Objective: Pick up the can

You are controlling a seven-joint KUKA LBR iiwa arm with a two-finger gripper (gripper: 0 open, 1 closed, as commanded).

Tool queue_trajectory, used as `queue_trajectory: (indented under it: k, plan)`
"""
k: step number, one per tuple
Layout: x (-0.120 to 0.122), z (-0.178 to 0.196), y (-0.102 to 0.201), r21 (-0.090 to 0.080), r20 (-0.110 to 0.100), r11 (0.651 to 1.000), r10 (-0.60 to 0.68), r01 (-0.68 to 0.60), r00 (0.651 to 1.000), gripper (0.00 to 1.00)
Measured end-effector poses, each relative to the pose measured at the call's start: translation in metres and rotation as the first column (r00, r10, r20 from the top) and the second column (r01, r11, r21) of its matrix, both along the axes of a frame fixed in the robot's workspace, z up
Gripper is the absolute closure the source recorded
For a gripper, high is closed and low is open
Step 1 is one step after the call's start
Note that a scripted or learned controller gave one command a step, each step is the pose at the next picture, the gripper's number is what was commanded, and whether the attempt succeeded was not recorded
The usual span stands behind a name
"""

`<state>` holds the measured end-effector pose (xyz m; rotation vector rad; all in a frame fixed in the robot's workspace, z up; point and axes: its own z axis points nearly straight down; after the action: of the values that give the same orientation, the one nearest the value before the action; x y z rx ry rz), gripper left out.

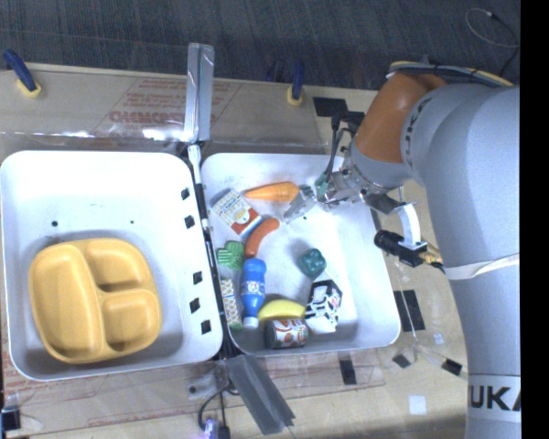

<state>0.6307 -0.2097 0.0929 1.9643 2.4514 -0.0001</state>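
From my remote station, the can [286, 334] lay on its side at the near edge of the right bin [371, 286], a short metal cylinder with a reddish label, its long axis running left to right; I could not read the label. A yellow banana [281, 310] touched it from above, a blue bottle [252, 290] stood beside. The tool [304, 205] hovered well apart near an orange carrot [272, 192]; its state I could not tell. The left bin [91, 176] held a yellow sectioned tray [93, 294]. "UKA" showed on the arm.

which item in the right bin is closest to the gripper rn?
The carrot, lying at the bin's far end just left of the gripper. The can sits at the opposite, near end.
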Motion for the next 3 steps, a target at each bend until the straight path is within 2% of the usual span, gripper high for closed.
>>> queue_trajectory:
  k: [1,2,3]
  plan:
    - [-0.046,-0.001,0.001,0.001,-0.002,0.995,0.101,-0.101,0.995,0.0]
    - [-0.01,0.0,0.0,0.0,0.0,1.0,-0.027,0.027,1.0,0.0]
    - [-0.036,-0.001,0.001,0.001,-0.002,1.0,-0.008,0.008,1.0,0.0]
